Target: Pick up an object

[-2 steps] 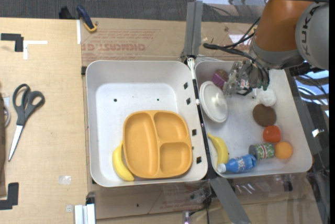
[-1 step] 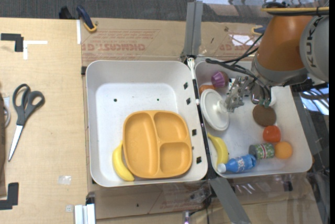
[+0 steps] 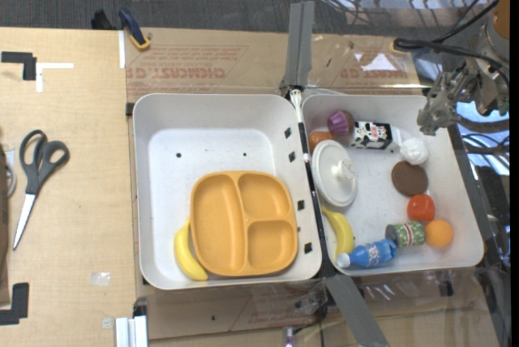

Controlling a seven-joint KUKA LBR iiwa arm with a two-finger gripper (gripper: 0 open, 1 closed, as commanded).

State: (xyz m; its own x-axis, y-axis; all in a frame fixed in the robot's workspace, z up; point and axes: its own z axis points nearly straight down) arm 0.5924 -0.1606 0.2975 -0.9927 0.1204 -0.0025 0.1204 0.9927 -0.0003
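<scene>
Claw (image 3: 432, 117) above right bin's (image 3: 466, 175) far right rim, near white ball (image 3: 413, 150); spread unclear, holding nothing visible.

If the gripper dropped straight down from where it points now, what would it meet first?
Probably the small white object near the right bin's far corner, just beside the gripper; depth is unclear, so it might reach the bin floor instead.

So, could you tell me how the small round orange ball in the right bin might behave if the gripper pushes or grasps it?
The small round orange ball looks smooth and spherical, so it would probably roll when nudged. It sits beside the right bin's wall, which may stop it. Its curved surface might slip from the gripper.
</scene>
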